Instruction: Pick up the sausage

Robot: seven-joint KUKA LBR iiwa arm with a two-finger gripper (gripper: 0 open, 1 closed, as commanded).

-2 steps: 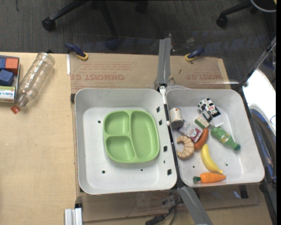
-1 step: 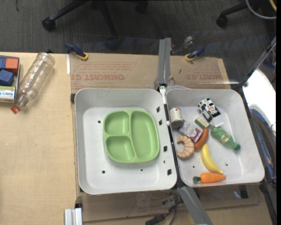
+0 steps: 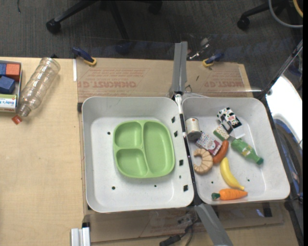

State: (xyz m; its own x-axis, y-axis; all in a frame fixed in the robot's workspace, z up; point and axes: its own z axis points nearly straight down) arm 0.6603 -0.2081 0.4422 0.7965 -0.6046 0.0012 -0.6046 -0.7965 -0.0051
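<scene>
Pale wooden bench [image 3: 38, 182] below, brown cardboard sheet [image 3: 115, 77] spread under two white bins set side by side. Nearest, at the 6 o'clock rim of the right bin [image 3: 275, 144]: orange carrot [image 3: 229, 194], lying flat along the wall. Just above it, yellow banana [image 3: 230, 174], curved, tip close to the carrot.

Near the middle of that bin, the sausage [image 3: 221, 151]: reddish-brown, slanted, upper end toward 1 o'clock. Touches or very nearly touches a small printed packet [image 3: 208, 142] at its 10 o'clock. Ringed bread piece [image 3: 202, 161] at its 8 o'clock, just beside. Green bottle [image 3: 246, 150] at its 3 o'clock, on its side, close; contact hard to judge. Banana at its 5 o'clock, apart.

Farther back: small can [image 3: 192, 126] near the bin's 10 o'clock wall, and a black-and-white cow-patterned toy [image 3: 228, 118] at 12 o'clock of the sausage, shape hard to make out.

In the left bin [image 3: 89, 158], a green divided plate [image 3: 143, 148], three compartments, centred.

Beyond, at the bench's 10 o'clock: clear plastic bottle [image 3: 36, 86] on its side, and a box of blue and red blocks [image 3: 8, 84], cut off by the frame's edge. Farthest, dark carpet with chair legs [image 3: 86, 14], partly cropped.
</scene>
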